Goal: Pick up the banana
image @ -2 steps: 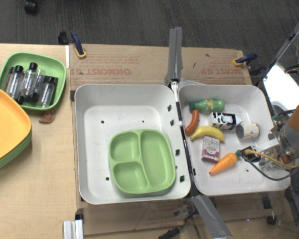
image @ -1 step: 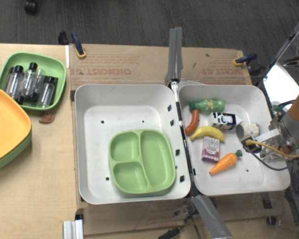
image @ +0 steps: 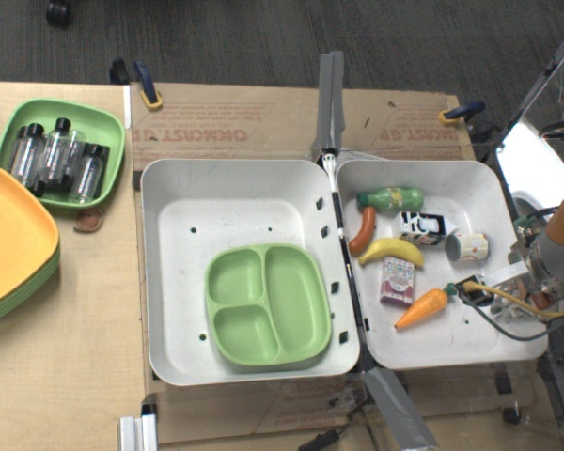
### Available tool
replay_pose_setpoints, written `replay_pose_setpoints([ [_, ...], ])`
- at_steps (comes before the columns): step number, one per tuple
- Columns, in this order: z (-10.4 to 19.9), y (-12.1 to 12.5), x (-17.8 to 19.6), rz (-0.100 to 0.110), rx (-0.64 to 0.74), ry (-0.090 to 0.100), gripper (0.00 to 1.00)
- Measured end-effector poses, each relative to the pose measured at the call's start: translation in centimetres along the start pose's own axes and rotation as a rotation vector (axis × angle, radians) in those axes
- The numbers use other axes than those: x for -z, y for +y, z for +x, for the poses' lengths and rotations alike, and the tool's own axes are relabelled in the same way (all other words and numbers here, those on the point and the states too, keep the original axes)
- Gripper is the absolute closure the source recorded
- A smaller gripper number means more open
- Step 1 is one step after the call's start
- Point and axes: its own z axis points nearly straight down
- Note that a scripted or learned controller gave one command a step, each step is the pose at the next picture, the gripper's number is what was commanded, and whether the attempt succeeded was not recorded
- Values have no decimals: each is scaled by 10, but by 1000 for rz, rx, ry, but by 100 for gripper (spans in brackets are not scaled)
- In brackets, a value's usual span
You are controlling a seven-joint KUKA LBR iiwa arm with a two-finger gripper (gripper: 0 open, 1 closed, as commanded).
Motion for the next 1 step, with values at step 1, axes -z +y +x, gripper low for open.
replay_pose_setpoints([
  [1,18,4,5,-2,7,0,100],
])
